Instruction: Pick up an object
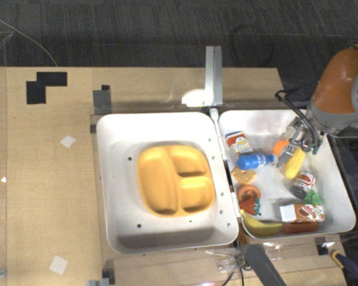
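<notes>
Gripper (297, 144) hanging over the right bin (342, 178), right above the corn cob (294, 163); yellow, stubby, lying tilted w/ a bumpy kernel surface. Can't tell the pincer's state. Blue bottle (255, 161) lying just left.

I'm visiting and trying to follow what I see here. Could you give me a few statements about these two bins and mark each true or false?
1. The yellow tray lies in the left bin. True.
2. The banana lies in the left bin. False: it lies in the right bin, near the front edge.
3. The gripper is over the right bin, by the corn cob. True.
4. The blue bottle stands upright. False: it lies on its side.
</notes>
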Controlling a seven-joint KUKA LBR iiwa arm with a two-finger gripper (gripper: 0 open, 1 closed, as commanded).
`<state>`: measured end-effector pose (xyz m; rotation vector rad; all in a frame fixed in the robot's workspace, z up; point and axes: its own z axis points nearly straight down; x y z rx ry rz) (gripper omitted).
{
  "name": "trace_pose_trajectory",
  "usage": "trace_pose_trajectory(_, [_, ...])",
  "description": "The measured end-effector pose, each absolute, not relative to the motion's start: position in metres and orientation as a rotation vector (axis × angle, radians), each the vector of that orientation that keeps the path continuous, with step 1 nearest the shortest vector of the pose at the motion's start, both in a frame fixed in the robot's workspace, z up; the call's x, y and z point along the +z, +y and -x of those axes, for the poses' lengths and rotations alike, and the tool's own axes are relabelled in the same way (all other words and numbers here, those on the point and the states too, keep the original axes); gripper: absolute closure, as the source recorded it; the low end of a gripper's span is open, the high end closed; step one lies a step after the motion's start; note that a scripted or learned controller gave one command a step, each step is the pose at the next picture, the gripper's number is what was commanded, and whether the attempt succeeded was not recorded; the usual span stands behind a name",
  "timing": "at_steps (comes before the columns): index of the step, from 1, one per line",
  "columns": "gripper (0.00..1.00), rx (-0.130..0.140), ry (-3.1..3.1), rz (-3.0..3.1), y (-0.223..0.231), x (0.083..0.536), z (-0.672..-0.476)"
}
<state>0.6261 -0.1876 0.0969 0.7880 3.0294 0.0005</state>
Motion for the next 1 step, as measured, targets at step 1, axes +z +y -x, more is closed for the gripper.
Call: trace_pose_trajectory(1, [1.00, 0.001, 3.022, -0.775, -0.1859, 0.1108, -0.6296])
